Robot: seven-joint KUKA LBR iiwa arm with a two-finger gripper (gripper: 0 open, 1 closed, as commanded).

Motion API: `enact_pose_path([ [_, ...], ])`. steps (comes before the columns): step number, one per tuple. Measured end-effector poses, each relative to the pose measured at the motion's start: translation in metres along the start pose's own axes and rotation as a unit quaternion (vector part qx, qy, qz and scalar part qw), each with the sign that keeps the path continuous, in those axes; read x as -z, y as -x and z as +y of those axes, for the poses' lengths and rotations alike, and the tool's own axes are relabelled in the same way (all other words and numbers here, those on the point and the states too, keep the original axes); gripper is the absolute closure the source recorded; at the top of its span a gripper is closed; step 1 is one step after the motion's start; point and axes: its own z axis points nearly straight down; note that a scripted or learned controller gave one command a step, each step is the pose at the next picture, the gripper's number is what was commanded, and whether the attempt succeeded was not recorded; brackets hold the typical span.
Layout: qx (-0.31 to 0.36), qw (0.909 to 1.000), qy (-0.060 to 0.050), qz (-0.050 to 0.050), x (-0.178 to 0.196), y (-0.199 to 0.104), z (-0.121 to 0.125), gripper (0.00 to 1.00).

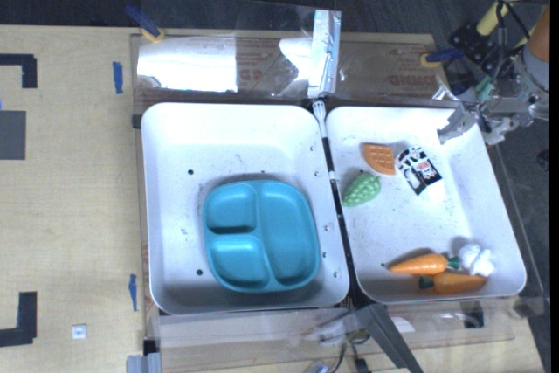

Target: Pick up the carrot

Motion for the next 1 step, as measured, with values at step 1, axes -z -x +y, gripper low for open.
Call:
enact_pose_path([
  [1, -0.104, 0.9946, -0.002, 0.0, -0.0763, -0.0396, -0.0357, 0.0],
])
